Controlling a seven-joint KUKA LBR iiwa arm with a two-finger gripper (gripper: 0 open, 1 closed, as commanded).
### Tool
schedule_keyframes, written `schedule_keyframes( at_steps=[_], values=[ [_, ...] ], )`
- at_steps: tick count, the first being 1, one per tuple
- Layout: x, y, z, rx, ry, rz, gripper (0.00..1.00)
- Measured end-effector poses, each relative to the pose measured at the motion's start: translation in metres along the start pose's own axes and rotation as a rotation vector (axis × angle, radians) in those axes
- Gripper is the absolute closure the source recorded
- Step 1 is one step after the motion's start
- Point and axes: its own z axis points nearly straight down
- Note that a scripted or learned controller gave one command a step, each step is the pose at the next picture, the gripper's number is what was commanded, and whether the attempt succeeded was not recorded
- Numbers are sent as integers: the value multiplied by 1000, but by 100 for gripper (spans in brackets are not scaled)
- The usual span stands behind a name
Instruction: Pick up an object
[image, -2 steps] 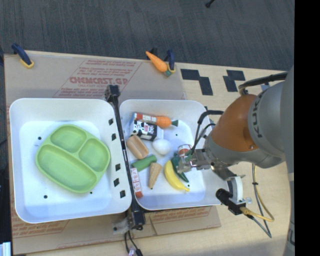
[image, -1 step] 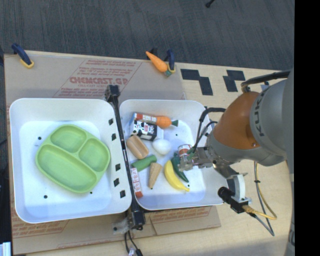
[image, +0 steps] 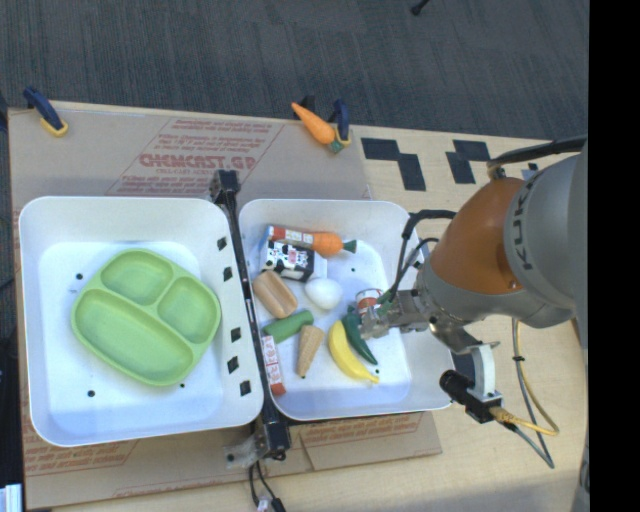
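Gripper partly hides a green vegetable beside banana.

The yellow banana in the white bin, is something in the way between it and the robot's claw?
Yes. A dark green vegetable lies right beside the yellow banana, on the side where the gripper comes in, and seems to overlap its upper edge. A tan cone sits on the banana's other side.

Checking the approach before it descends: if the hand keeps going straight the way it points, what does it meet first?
Probably the dark green vegetable lying against the banana, directly under the hand; depth is hard to judge from this view.
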Motion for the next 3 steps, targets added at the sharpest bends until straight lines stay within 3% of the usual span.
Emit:
schedule_keyframes(
  at_steps=[3],
  values=[
    [0,5,-31,-10,-5,-12,100]
  ],
)
